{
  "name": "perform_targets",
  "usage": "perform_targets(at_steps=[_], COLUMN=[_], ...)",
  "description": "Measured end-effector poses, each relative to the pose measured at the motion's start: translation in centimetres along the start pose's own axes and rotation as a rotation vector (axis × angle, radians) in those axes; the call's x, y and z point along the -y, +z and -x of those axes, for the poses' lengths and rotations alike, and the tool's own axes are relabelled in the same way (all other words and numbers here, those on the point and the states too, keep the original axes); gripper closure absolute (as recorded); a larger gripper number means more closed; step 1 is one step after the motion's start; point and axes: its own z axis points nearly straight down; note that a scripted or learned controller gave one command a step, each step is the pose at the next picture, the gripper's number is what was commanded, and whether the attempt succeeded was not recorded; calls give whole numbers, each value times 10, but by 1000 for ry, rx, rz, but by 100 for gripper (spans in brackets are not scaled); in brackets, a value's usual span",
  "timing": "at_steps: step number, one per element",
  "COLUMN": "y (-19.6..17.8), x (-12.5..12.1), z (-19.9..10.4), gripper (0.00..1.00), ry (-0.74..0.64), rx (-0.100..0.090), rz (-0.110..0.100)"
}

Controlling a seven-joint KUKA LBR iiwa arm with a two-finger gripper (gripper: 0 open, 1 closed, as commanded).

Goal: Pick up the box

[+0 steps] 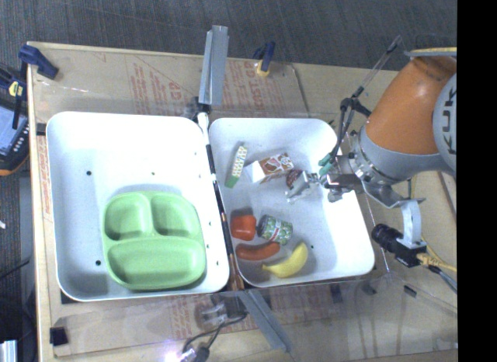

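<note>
Currently, by label:
Hand (299, 185): low in the right bin (349, 248), finger state unclear, I cannot tell.
Box (269, 168): right bin, upper middle, just left of the hand.

The end effector (301, 185) hung over the right bin (349, 253), just beside the little box (271, 168) — not gripping it. Banana (286, 262), sausage (257, 251) and red pepper (243, 226) sat near the front; green tray (153, 239) lay in the left bin (70, 158).
</note>
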Motion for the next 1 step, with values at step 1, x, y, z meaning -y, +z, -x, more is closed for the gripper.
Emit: perform_targets(at_steps=[1], y=[153], x=[-9], z=[-34], gripper=[0], ry=[51], rx=[0], rz=[-2])
